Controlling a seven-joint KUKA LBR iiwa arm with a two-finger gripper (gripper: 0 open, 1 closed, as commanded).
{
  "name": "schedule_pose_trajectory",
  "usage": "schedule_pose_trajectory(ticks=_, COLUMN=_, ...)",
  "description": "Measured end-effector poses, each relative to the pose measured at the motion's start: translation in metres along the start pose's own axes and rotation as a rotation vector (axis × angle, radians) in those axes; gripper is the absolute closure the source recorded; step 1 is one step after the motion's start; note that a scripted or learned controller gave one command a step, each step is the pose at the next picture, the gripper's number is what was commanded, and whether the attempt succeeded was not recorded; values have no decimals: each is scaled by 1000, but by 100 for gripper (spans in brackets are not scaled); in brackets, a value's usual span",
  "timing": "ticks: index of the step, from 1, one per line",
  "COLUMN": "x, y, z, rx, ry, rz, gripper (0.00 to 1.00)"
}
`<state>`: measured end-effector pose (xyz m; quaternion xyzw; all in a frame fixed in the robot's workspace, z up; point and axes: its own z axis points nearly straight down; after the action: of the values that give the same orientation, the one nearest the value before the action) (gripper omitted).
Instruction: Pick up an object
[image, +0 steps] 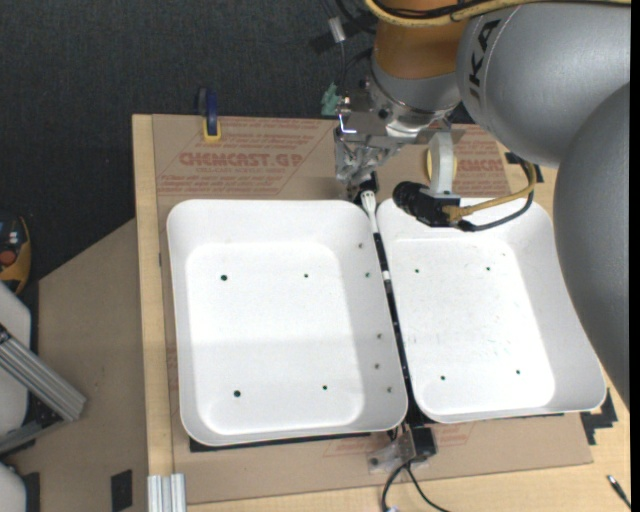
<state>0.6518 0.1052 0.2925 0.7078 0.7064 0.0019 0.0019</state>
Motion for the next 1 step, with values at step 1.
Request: schedule_pose_trajectory(ticks=1, x=-69, y=14, z=-37, rx=-2, ry=-3, rz=5, gripper=100)
